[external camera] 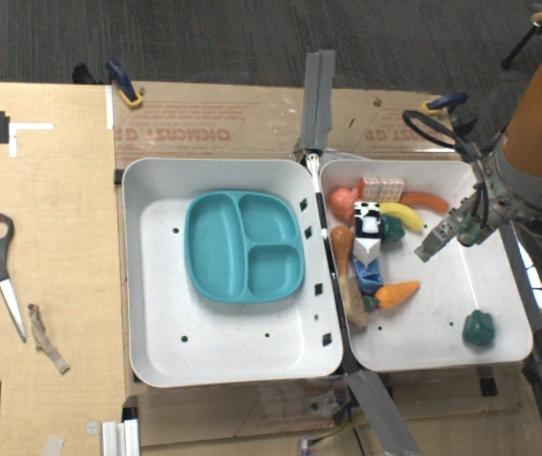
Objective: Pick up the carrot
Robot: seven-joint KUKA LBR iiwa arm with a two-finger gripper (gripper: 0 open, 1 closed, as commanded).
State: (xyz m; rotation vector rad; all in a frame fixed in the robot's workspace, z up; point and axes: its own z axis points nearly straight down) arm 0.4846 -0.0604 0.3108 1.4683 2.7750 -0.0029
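The carrot is orange with a green stub at its left end. It lies tilted in the right bin, near the bin's middle and just right of a pile of toys. My gripper hangs over the same bin, up and to the right of the carrot and apart from it. Nothing shows in the gripper. The grey arm with its orange band comes in from the right edge.
Along the right bin's left side are a banana, a pink item, a black-and-white cube, a blue piece and an orange-brown vegetable. A dark green toy sits front right. The left bin holds a teal divided plate. Scissors lie far left.
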